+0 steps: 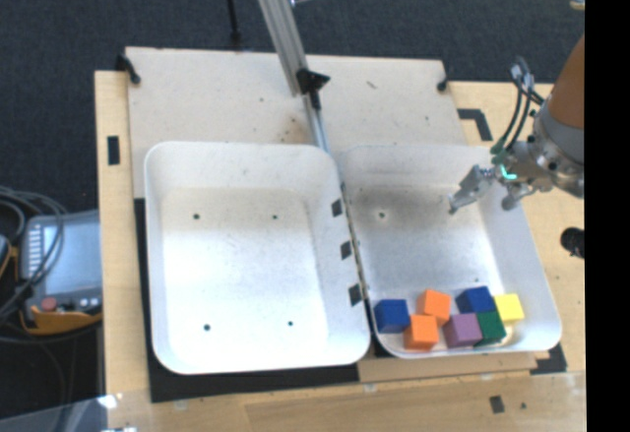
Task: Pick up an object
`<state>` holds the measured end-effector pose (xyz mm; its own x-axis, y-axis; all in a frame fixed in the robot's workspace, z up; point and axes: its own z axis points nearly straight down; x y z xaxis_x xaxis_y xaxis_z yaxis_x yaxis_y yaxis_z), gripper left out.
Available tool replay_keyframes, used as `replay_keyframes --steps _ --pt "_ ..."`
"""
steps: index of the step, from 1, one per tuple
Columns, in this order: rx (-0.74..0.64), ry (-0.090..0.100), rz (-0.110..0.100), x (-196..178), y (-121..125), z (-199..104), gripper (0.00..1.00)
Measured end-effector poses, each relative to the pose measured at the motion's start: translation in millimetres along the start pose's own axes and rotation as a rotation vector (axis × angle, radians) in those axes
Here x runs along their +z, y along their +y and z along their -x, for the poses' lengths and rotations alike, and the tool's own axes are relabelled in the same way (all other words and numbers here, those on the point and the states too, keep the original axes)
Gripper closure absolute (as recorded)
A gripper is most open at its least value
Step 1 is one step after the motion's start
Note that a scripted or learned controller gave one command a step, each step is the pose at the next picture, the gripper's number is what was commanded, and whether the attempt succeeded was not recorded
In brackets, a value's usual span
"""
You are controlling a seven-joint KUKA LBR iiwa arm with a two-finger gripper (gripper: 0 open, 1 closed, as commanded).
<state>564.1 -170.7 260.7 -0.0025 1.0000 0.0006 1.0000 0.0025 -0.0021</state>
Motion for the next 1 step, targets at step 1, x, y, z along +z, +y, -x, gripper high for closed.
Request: replay_keyframes --steps 1 --pt "0.0 0.0 0.004 -1.9 0.7 -0.1 0.0"
